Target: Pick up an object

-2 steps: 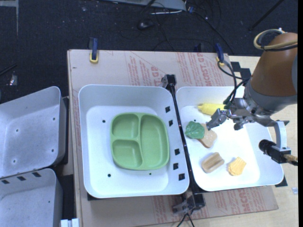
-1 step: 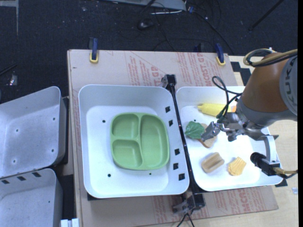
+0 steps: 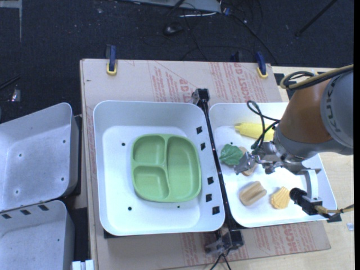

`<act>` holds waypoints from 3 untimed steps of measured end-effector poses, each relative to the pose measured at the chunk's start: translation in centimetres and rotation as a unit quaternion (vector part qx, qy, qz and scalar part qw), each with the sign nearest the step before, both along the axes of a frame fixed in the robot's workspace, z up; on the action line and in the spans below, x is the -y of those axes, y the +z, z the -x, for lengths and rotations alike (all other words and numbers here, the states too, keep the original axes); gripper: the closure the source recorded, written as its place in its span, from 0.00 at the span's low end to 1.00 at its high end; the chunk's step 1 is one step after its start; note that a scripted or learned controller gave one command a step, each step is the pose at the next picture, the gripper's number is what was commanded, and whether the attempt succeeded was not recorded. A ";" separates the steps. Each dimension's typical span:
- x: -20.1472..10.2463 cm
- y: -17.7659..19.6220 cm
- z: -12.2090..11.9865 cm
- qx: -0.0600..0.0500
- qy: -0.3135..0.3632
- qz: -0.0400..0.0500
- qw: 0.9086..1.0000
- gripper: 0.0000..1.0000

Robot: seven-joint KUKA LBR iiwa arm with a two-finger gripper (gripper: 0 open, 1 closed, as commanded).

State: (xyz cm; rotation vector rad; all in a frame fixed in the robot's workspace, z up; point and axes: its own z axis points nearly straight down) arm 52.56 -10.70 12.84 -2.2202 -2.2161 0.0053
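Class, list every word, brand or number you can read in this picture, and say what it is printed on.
Red lettering repeated in strips on the cardboard sheet under the bins: mirrored and blurred, not readable.
Grey letters on the arm's casing: cut off, not readable.
Nothing else bears text.

red mirrored lettering on cardboard (image 3: 169, 83), unreadable

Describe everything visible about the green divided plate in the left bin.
The green divided plate is pale green, looks like matte plastic, and has a rounded rectangular shape with three compartments: one long one on the right and two smaller ones on the left. It lies flat and upright, slightly rotated, near the middle of the left bin. It touches only the bin floor.
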 end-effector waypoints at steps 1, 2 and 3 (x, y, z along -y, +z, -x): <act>-0.1 -3.9 0.1 0.000 0.000 0.000 1.000 0.00; -0.1 -2.6 0.0 0.003 0.000 0.000 1.000 1.00; 0.6 3.4 -0.5 0.006 0.002 0.001 1.000 1.00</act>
